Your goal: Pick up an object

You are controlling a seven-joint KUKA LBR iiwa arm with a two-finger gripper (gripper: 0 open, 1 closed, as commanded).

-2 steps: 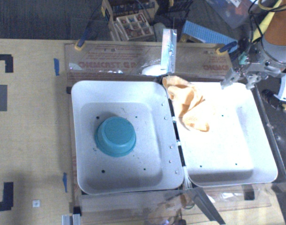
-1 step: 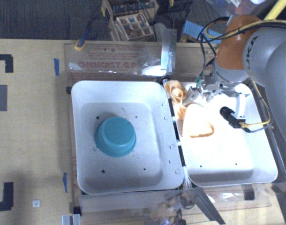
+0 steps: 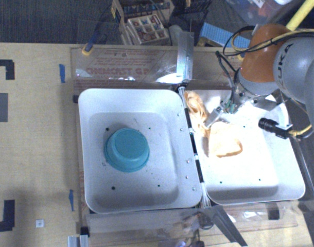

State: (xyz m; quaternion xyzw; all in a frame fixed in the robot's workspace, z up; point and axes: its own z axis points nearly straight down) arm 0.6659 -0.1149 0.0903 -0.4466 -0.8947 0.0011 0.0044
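Note:
A teal bowl (image 3: pixel 127 148) lies upside down in the middle of the left bin (image 3: pixel 95 104). In the right bin (image 3: pixel 270 181), a pale toast-like slice (image 3: pixel 225 141) lies near the left wall. A tan, twisted pastry-like piece (image 3: pixel 195 107) rests against the divider at the bin's far left corner. My gripper (image 3: pixel 217 117) hangs low over the right bin's far left part, just above the slice's far edge and to the right of the pastry. Glare on the white bin washes out its tip.
The grey arm with its orange band (image 3: pixel 264 50) reaches in over the right bin's far right corner. A black cable plug (image 3: pixel 270 125) sticks out over that bin. Clear plastic packaging (image 3: pixel 131 66) lies behind the bins.

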